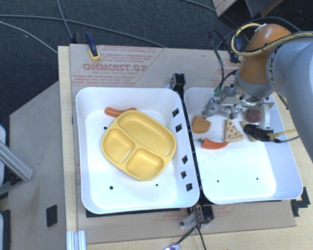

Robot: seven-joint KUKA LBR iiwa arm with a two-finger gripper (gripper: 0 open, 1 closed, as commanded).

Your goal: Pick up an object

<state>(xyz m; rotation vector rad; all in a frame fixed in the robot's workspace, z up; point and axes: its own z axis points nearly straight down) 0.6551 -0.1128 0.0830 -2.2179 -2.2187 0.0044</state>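
Observation:
My gripper hangs low over the far part of the right bin, under the orange wrist band. Just left of it lies a brown toast-like piece. A pizza slice lies right below the gripper, and a red chili pepper sits in front of the slice. A dark reddish-brown piece rests to the gripper's right, partly hidden by the wrist. I see nothing held in the gripper.
The left bin holds a yellow divided plate with an orange carrot-like stick behind it. A black divider runs between the bins. The near half of the right bin is bare white floor.

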